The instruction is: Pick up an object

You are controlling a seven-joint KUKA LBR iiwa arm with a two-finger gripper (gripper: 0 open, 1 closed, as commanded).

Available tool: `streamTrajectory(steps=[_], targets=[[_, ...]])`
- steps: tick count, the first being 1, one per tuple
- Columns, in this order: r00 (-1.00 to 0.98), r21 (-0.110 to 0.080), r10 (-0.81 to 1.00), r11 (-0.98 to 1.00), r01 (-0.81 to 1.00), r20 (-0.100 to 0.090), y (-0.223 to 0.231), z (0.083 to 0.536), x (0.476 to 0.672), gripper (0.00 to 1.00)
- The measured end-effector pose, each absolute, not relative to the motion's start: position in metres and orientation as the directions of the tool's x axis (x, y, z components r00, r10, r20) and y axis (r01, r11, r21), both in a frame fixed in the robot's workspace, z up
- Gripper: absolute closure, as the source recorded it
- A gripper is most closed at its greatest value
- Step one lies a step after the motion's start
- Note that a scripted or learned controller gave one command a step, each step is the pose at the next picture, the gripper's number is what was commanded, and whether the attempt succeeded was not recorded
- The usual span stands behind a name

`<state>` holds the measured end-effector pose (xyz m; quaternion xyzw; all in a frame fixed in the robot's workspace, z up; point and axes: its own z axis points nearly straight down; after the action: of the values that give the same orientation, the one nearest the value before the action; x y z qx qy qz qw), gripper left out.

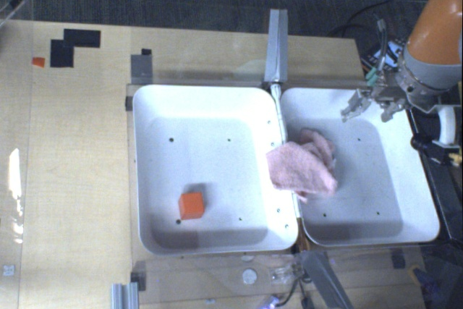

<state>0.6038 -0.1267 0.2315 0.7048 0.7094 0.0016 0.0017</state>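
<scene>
Nearest the camera, along the bottom of the view, a metal bracket (318,284) stuck out from the front edge of the table (72,192), just below the seam where the two bins met. Above it the left bin (145,155) held a small orange block (192,205), which sat near the front left corner, well apart from everything else. A pink cloth (304,167) lay crumpled against the divide between the bins; most of it rested in the right bin (412,221), while its left edge draped over the shared rims. The arm (437,25) reached in from the right, its orange band and grey wrist hanging over the far right corner of the right bin. The jaws (370,108) were spread, the two fingers standing apart with nothing between them, above the bin's back edge and well clear of the cloth. Further back on the table, black patches (71,45) and a small orange mark (38,62) lay near the far left corner, and a grey post (276,47) rose behind the seam between the bins.
</scene>
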Motion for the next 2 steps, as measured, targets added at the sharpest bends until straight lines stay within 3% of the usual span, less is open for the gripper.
streamTrajectory(steps=[1,2], targets=[[-0.240,0.010,0.971,0.240,0.971,-0.003,-0.135,0.098,0.580,0.00],[-0.423,0.015,0.906,0.423,0.906,-0.010,-0.091,0.092,0.605,0.00]])
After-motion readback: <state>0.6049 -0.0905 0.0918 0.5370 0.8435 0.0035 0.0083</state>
